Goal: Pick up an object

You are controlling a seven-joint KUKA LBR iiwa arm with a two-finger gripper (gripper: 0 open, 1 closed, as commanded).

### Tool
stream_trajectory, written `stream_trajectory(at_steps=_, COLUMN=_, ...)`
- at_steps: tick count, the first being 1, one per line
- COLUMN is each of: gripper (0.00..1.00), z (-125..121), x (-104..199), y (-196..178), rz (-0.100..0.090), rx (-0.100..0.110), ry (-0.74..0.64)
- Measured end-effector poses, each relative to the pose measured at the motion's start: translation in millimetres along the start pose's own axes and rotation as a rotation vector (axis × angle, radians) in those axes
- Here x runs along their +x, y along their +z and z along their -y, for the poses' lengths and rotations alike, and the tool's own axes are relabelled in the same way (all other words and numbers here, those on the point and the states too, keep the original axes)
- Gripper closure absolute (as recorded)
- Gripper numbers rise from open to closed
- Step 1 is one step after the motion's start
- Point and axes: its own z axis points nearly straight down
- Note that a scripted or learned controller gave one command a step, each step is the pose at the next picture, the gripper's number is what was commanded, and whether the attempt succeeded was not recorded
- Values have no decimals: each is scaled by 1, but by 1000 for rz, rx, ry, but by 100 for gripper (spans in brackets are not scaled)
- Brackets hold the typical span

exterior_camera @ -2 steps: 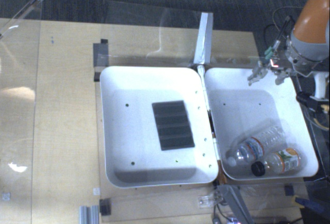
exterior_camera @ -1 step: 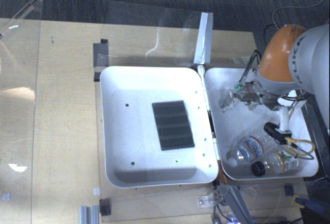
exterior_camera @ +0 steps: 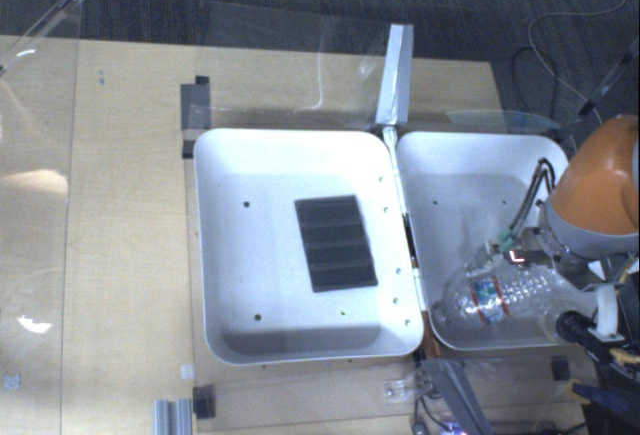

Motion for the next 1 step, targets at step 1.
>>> stream_trajectory(at_steps=1, gripper=0, z=-4, x=39, y=35, rz=3, rx=-6, ry=-181)
